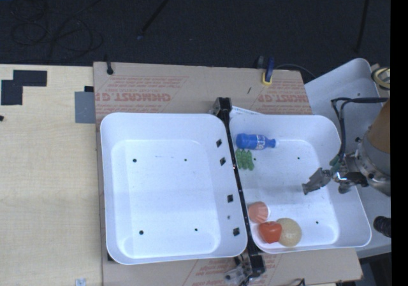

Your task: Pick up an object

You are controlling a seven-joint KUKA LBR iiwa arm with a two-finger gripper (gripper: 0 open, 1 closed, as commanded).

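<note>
Camera view: two white bins, five objects, one claw.
Right bin (319, 127) contains one blue bottle (255, 142), one green piece (245, 160), three round items (274, 227) clustered near its front-left corner. Claw (317, 182) above right bin; finger spacing indeterminate. Left bin (121, 127) adjacent.

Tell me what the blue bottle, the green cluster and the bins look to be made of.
Blue bottle: likely plastic, smooth, with a pale label band and a slight sheen.
Green cluster: bumpy and matte, perhaps soft rubber or plastic; too small to be sure.
Bins: white moulded plastic by the look, with rounded corners, smooth glossy walls and small dark holes in the floor.
</note>
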